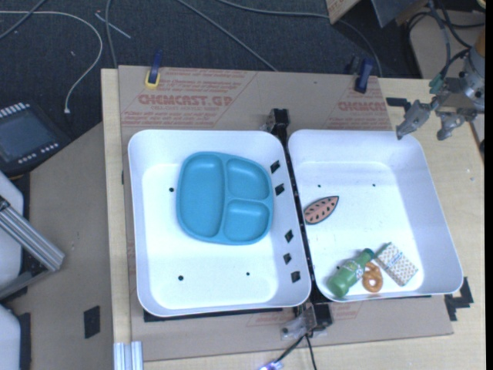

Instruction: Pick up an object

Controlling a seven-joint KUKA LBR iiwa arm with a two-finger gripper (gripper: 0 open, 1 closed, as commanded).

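Note:
My gripper (426,127) hangs at the far right, above the back right corner of the right bin (431,206), its two fingers spread open with nothing between them. In the right bin lie a brown leaf-shaped piece (320,210) near the left wall, and, at the front, a green bottle (350,273), a small brown pretzel (372,277) and a patterned white packet (397,264), close together. All of these sit well below and left of the gripper.
The left bin (154,268) holds a blue divided plate (225,197). Black clips (289,230) line the seam between the bins. Blue clamps (363,74) hold the cardboard at the back. Cables run across the dark floor behind the bench.

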